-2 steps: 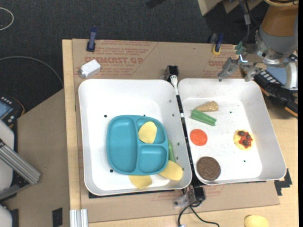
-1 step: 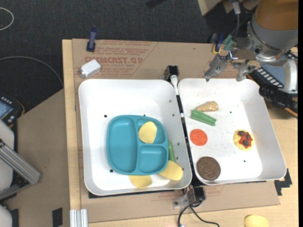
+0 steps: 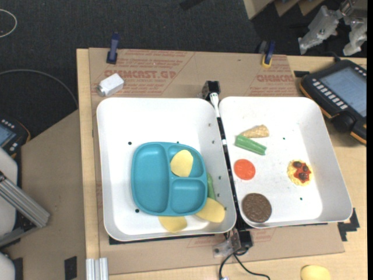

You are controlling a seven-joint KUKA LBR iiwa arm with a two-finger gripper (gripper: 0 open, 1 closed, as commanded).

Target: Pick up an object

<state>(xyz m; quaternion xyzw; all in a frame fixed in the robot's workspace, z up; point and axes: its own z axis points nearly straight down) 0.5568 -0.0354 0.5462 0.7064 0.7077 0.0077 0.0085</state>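
Desk: I see a cardboard-covered desk [image 3: 175,69] carrying two shallow white bins side by side, their inner walls touching along the middle.
Left bin: the left white bin [image 3: 113,133] holds a teal plastic divided plate [image 3: 154,179], which takes up most of the floor; free room is left along the far wall and the left wall.
On the plate: a pale yellow round piece [image 3: 182,163] lies in the plate's upper right compartment.
Beside the plate: a yellow piece [image 3: 212,212] touches its near right corner, another flat yellow piece [image 3: 173,221] lies at its near edge, and a green strip [image 3: 210,186] is wedged between plate and bin wall.
Right bin: the right white bin [image 3: 315,121] has open floor between its items, all well apart from the walls except the brown round patty [image 3: 256,207] near the front rim.
Items there: a tan wedge [image 3: 256,132], a green bean-like stick [image 3: 250,145] just beside it, an orange-red disc [image 3: 245,169], and a small yellow round with red topping [image 3: 299,172].
End effector: I cannot tell its state.
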